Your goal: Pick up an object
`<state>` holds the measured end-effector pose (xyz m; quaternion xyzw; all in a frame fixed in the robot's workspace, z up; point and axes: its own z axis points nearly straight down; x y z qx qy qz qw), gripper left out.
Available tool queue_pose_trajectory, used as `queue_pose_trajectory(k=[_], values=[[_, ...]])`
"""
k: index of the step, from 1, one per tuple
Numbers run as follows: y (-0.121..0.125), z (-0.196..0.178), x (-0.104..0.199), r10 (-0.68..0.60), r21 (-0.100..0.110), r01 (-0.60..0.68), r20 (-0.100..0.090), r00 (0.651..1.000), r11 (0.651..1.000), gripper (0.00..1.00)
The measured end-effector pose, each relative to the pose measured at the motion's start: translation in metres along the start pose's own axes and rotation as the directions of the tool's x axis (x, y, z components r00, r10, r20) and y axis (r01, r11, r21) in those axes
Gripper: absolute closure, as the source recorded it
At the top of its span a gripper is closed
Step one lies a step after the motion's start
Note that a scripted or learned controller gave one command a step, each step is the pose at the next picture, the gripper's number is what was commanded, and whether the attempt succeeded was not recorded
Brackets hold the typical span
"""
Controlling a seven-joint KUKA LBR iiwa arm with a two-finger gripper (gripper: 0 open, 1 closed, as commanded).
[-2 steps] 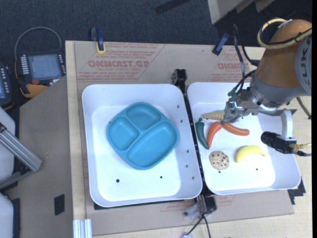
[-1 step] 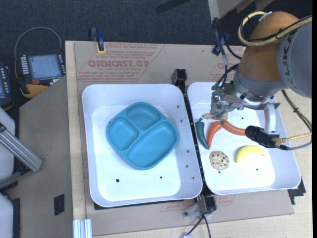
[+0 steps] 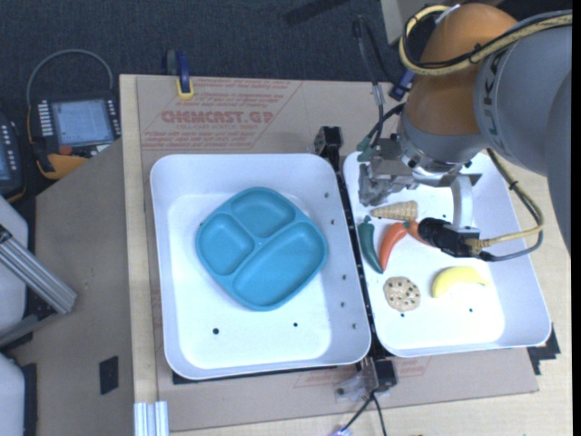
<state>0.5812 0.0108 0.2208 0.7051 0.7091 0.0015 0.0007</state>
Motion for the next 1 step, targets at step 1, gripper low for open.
queue_pose_trajectory(k=[1], values=[[0.0193, 0.0006, 0.0613, -0.002, 0.0, 0.002, -0.001, 1.0, 1.0, 1.0]])
